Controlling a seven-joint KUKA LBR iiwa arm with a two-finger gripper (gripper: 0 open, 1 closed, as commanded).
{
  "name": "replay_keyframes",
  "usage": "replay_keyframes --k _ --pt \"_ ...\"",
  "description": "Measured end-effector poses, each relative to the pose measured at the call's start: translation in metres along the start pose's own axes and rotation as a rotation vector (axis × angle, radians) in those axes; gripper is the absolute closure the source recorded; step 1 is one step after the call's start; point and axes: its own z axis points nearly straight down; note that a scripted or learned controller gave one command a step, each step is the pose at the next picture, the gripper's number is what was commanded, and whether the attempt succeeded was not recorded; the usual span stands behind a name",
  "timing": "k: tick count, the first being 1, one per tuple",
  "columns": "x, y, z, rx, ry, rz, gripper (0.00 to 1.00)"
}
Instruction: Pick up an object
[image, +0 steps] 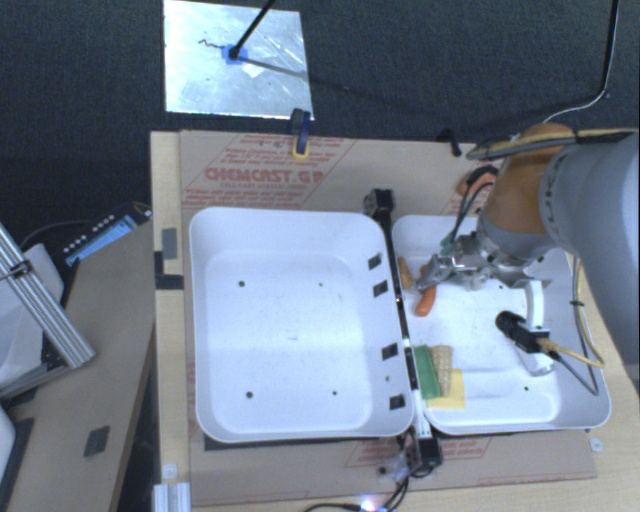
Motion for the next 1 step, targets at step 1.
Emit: replay_keyframes --k 1 --pt "0.0012 0.0025 -0.0116 -0.005 0.001 -0.003 1.0"
